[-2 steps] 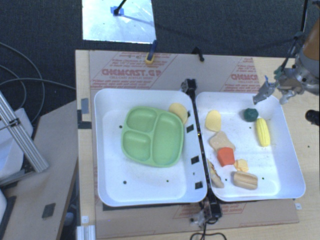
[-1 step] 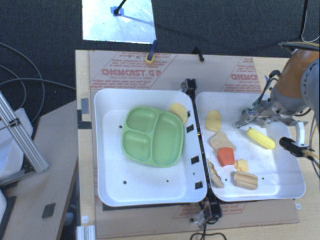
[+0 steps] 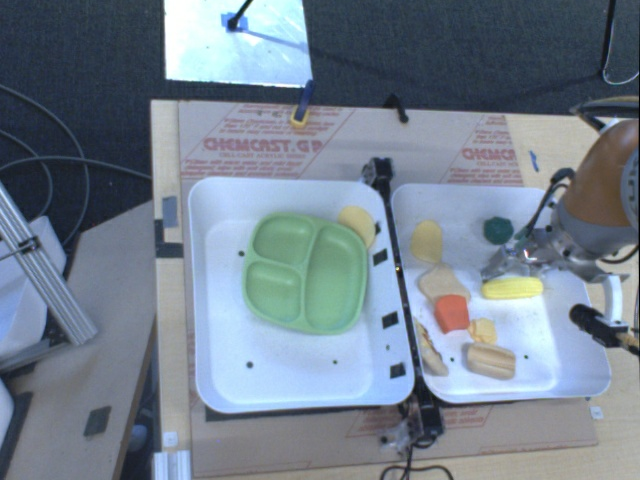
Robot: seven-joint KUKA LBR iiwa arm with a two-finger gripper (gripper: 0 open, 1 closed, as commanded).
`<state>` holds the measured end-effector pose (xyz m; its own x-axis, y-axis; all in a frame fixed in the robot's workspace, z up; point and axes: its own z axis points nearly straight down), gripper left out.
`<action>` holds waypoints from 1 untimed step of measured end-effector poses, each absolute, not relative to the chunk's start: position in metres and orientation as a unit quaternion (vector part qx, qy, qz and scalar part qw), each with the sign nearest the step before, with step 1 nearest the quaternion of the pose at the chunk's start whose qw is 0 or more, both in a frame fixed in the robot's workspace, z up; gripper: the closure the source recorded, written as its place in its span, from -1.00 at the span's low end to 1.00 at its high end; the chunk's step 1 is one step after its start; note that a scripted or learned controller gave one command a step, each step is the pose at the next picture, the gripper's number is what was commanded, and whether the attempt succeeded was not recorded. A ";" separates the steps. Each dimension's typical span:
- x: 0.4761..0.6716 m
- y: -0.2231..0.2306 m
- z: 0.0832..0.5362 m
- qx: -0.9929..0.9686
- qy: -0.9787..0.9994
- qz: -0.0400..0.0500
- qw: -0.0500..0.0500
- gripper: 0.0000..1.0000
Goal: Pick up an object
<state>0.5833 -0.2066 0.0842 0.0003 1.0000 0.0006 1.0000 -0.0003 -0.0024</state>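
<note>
Two bins lay below; gripper (image 3: 497, 266) hovered over the right bin (image 3: 580, 368) beside the yellow corn (image 3: 512, 288), its finger state impossible to tell.

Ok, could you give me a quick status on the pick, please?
Gripper low in right bin, beside yellow corn. Nothing seen held. Green ball close by.
</note>
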 end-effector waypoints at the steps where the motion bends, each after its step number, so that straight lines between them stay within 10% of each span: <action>1: 0.611 -0.206 0.086 -0.705 -0.709 -0.001 -0.002 -1.00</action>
